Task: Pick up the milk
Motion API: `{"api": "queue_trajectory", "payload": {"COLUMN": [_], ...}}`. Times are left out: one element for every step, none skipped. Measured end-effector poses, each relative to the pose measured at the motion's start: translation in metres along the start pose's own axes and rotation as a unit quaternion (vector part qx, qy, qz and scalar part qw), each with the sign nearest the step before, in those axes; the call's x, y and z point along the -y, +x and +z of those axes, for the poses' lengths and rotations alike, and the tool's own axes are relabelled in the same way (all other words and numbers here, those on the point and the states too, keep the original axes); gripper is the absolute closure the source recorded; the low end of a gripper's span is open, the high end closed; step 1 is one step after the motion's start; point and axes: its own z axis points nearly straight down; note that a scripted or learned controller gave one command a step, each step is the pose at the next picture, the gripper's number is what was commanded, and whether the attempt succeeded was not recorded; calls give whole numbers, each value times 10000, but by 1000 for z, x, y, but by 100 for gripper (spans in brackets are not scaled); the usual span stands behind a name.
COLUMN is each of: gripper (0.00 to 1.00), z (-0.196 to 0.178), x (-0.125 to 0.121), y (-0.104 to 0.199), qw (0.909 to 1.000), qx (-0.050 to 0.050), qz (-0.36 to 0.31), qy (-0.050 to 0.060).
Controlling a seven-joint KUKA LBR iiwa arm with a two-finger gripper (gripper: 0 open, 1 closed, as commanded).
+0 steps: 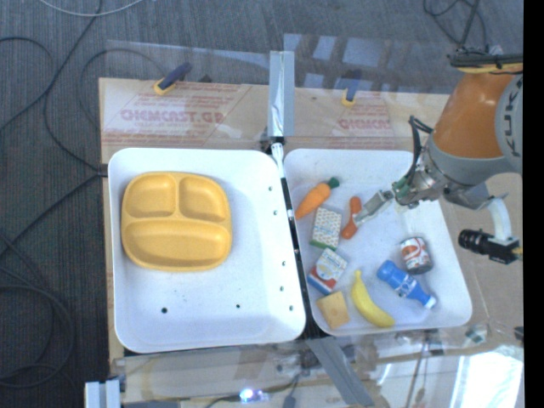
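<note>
The milk (pixel 328 268) is a small white carton with red and blue print. It lies in the right bin (pixel 455 253), near the bin's left wall and just above a yellow cheese wedge (pixel 334 309). My gripper (pixel 371 210) hangs over the upper middle of the right bin, pointing down and to the left. Its tip is close to a small orange sausage (pixel 351 218). The milk lies apart from the gripper, below and to the left of it. I see nothing held in the gripper.
The right bin also holds a carrot (pixel 313 197), a speckled cracker box (pixel 326 227), a banana (pixel 370 301), a blue bottle (pixel 405 283) and a can (pixel 415 254). In the left bin (pixel 255 296) lies a yellow divided plate (pixel 176 220).
</note>
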Motion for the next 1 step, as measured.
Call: {"api": "queue_trajectory", "payload": {"gripper": [0], "z": [86], "x": [2], "y": [2], "qw": [9994], "qx": [16], "qz": [330], "qy": [-54]}}
